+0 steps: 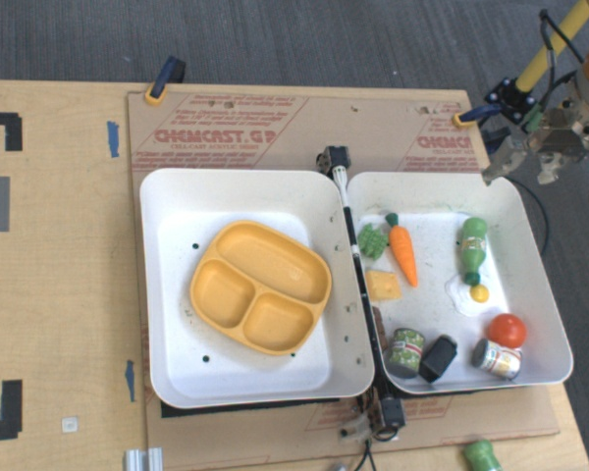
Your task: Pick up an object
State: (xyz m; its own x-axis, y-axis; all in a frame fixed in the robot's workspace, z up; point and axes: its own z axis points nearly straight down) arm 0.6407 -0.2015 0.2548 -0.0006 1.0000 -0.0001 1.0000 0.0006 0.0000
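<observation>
My tool point(530, 160) is hanging at two o'clock outside the right bin point(548, 292), grip unreadable; nothing is lifted, so the whole pick is waiting.

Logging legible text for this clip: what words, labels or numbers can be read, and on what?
"CHEMCAST. G P": red print on the cardboard sheet behind the left bin; finer lines around it blurred.
Same red print at the sheet's right end, partly covered, unreadable.
Labels on the green bottle and cans: too small to read.
</observation>
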